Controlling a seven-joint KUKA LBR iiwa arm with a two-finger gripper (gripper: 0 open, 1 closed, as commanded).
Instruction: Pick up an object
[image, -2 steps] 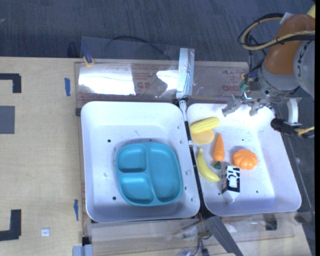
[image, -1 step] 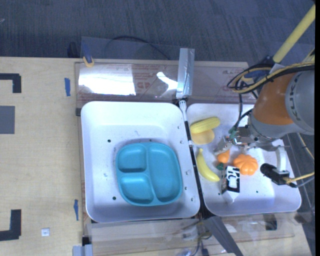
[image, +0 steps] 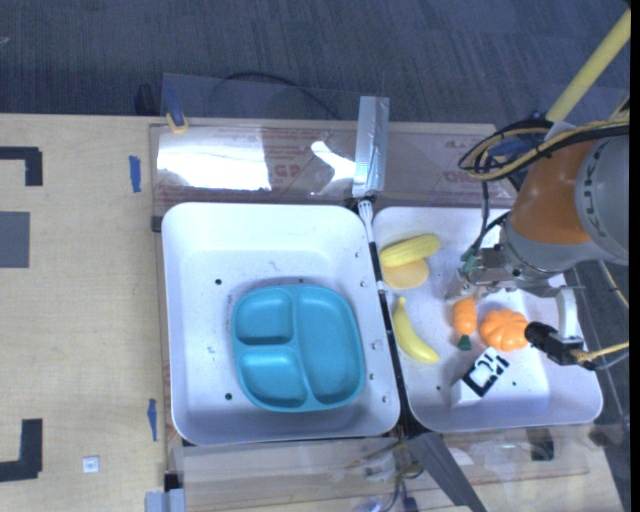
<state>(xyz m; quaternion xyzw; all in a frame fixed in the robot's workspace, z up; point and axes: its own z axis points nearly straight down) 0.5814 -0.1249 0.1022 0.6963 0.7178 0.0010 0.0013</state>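
Over on the worktop, the left bin (image: 190, 240) holds a blue tray (image: 297, 346). The right bin (image: 560, 400) holds a yellow squash toy (image: 408, 254) near its top left corner, a banana (image: 412, 336) by its left wall, and an orange pumpkin (image: 500, 328) in the middle. The gripper (image: 480, 275) sits just above the pumpkin. I cannot tell how its grasping parts are set. The pumpkin looks light, hard and smooth, so it may slip; grab it across its round sides.

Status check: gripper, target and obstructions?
Gripper low in right white bin, over orange pumpkin-shaped toys. Nothing seen held. Yellow banana alongside, apart.
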